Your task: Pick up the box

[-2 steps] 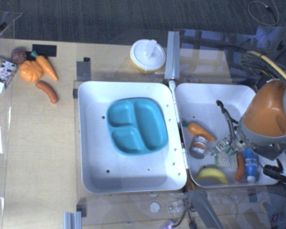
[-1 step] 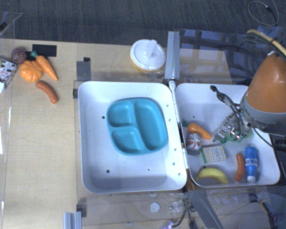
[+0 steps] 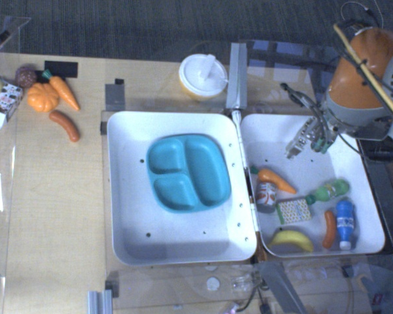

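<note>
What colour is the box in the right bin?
Green with a pale dotted pattern, seen in the camera view.

My arm (image 3: 370, 70) showing orange over grey. Both bins glowing white: left bin (image 3: 128, 234), right bin (image 3: 370, 231). Divided plate (image 3: 187, 172) sitting bright turquoise. Box (image 3: 293, 210) showing green with fine pale checker pattern. Carrot (image 3: 276, 180) orange. Can (image 3: 266, 197) wearing red and white. Banana (image 3: 292, 240) yellow. Sausage (image 3: 329, 229) orange-red. Blue bottle (image 3: 344, 224) carrying white label. Green bottle (image 3: 329, 191) looking pale green. Bench (image 3: 46, 208) showing light wood tone.
</note>
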Motion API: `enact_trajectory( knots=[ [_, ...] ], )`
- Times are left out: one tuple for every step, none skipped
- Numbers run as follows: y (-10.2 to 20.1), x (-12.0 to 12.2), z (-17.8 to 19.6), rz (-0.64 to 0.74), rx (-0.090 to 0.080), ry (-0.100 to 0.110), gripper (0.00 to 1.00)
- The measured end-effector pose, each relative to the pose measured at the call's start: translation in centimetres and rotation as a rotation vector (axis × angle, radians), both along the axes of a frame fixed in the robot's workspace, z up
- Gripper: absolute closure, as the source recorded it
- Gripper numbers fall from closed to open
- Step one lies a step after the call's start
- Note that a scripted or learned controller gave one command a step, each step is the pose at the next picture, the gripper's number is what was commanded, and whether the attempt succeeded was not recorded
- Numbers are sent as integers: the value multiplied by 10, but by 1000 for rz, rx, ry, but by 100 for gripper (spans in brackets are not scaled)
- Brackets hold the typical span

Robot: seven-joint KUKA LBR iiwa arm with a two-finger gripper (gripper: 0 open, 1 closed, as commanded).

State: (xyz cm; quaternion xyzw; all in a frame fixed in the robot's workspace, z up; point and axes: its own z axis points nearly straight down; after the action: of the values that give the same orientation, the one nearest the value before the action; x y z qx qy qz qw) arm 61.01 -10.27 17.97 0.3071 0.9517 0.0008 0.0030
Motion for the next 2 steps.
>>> enact_trajectory(
  knots=[
    [51, 40, 7, 152, 0, -4, 100],
    [107, 39, 6, 76, 1, -1, 100]
  ],
)
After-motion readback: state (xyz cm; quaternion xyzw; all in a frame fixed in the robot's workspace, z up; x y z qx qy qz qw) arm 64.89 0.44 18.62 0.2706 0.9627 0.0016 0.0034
